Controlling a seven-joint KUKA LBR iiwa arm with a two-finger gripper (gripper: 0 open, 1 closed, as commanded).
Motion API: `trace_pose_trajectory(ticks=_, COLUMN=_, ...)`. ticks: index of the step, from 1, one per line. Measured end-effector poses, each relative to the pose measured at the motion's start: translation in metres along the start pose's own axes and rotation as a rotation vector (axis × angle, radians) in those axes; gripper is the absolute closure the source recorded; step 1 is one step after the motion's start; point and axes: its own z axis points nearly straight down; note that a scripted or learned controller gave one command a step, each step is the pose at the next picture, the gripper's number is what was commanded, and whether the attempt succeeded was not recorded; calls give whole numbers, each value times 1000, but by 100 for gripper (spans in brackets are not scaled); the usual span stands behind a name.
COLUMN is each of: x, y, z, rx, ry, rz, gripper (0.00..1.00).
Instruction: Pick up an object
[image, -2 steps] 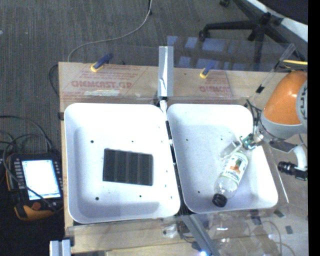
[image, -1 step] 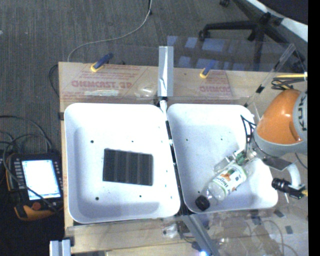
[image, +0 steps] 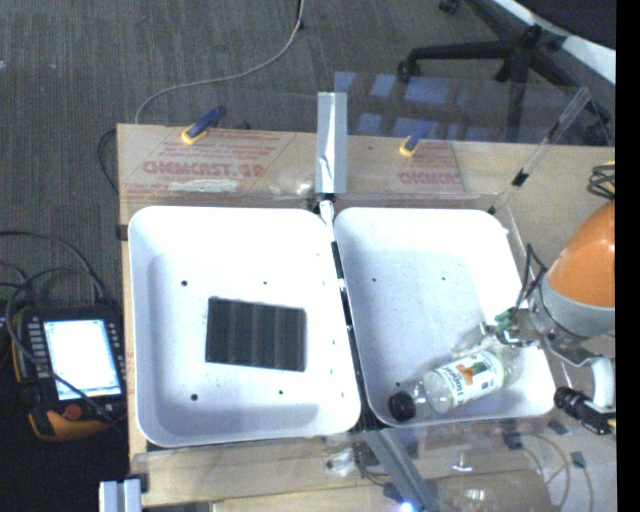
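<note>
Because it lies on its side in the near right corner of the right bin (image: 440, 225), the clear bottle (image: 462, 382) rests against the bin's front wall, black cap (image: 401, 405) pointing left toward the seam between the bins. That is the object within my closest reach. A round body lying flat will probably roll if nudged along its length, so I judge a hold across its width to be the safer one. My arm (image: 585, 280) comes in from the right, and its lower end sits just beside the bottle's base end, at the bin's right wall. Whether my grip is open or closed cannot be told at this slant, and nothing shows the bottle as held.

Farther left, a dark ribbed pad (image: 255, 334) lies flat near the middle of the left bin (image: 160, 250), well apart from the bottle. Being thin and flush with the floor, it would likely offer little edge to grasp.

Beyond both bins, an upright grey post (image: 331, 140) stands at the seam between them. Two yellow clamps (image: 200, 124) pin a sheet to the back of the desk (image: 210, 170), presumably to keep it from shifting.
</note>
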Motion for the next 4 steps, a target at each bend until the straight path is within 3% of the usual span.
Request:
trace_pose_trajectory(ticks=1, x=5, y=4, z=18, rx=-9, ry=3, rz=-63, gripper=0)
trace_pose_trajectory(ticks=2, x=3, y=7, z=9, rx=-19, ry=-7, rz=-64, gripper=100)
trace_pose_trajectory(ticks=3, x=4, y=7, z=9, rx=-18, ry=-6, rz=-64, gripper=0)
trace_pose_trajectory(ticks=4, x=1, y=1, z=5, rx=-2, ry=0, rz=-94, gripper=0)
